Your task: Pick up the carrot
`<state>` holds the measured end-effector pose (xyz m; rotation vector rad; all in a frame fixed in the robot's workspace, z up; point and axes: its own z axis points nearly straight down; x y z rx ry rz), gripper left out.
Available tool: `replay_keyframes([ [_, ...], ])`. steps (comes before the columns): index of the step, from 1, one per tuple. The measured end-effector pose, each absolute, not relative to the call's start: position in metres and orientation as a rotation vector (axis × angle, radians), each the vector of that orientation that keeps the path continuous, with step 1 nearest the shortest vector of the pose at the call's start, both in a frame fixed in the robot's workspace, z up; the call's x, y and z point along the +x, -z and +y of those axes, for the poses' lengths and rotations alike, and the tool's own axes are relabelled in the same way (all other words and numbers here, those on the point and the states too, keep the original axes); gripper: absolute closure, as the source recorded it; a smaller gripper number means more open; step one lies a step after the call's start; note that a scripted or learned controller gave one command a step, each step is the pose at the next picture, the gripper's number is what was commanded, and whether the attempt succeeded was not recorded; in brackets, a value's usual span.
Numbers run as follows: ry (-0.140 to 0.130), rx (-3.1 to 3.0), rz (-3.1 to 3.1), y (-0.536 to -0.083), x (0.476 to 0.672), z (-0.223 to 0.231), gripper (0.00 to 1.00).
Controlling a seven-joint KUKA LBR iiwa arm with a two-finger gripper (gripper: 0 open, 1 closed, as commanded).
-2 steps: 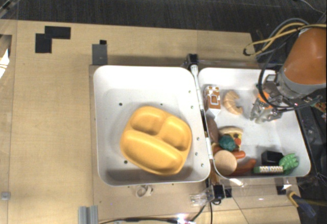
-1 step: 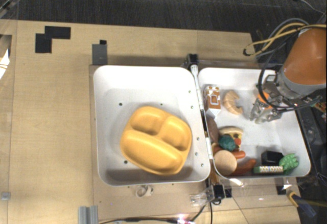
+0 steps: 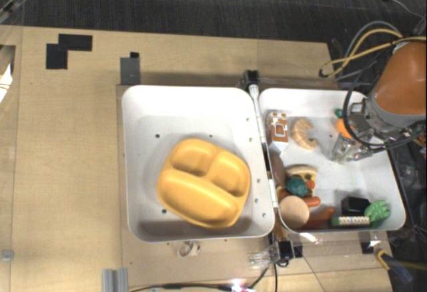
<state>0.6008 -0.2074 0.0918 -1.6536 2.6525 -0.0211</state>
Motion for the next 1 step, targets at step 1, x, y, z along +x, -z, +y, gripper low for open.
replay_keyframes([
  [1,0.03,-1.644,2.645,-0.1058,0.6051,-0.2059,1.0],
])
